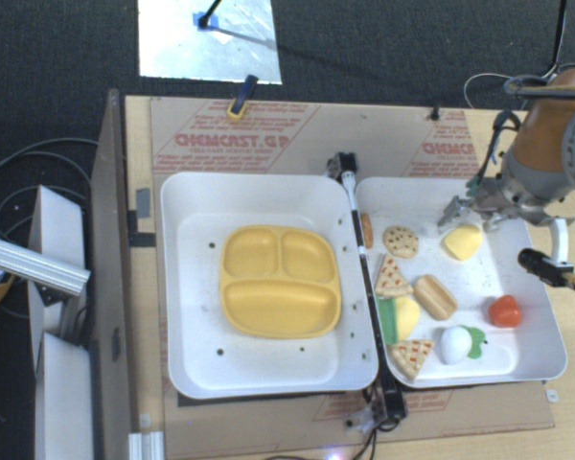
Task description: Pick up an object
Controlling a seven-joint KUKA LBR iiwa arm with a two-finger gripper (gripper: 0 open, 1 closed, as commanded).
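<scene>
Clearly the step in hand is the approach to a grasp: the grey arm with the orange band (556,132) reaches in from the right and its gripper (479,211) hangs over the upper part of the right-hand shallow white bin (546,357), just above and touching or nearly touching the pale yellow rounded toy food piece (463,241). The jaws seem to stand apart, with metal tips splayed to either side above that piece, though nothing is seen clamped between them, so no object is held yet.

The yellow piece looks the natural target, since it sits right below the tips and has bare bin floor on its right and lower sides. The round chip-speckled cookie (400,241) lies near on its left, and the hot-dog bun with sausage (435,296) a little below. A good grasp would centre the jaws over the yellow piece, descend straight, and close across its narrower width so that the rounded, probably smooth plastic does not squirt out sideways.

Risk lies in a tip landing on top of the piece instead of beside it, or nudging it toward the cookie. The other candidates, the red tomato-like piece (504,310), the white egg-shaped piece (454,344) and the waffle triangles (411,356), crowd the lower part of the bin. The left white bin (187,286) carries a yellow divided plastic tray (280,282) on the bench (297,127).
</scene>
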